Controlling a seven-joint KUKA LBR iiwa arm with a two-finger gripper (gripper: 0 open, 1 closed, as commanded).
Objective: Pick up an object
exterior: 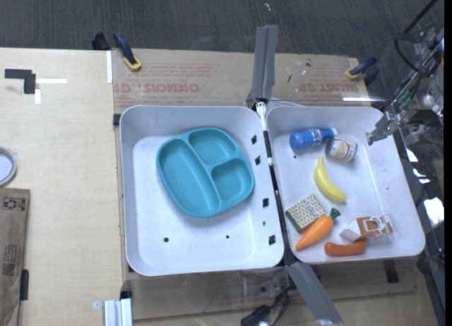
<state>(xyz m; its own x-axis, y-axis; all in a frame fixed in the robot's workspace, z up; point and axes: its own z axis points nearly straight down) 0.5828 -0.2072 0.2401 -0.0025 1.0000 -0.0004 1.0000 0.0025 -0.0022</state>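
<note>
Counting one banana [329, 183], one carrot [314, 231], one blue bottle [311, 138]; claw [377, 133] state unclear.

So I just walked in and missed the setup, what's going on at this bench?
A robot arm reaches in from the right, its gripper hovering over the upper right edge of the right bin, holding nothing visible. That bin holds a blue bottle, a small jar, a banana, a checkered packet, a carrot, a sausage and a small carton. The left bin holds a teal divided plate. Nothing has been picked up yet.
</note>
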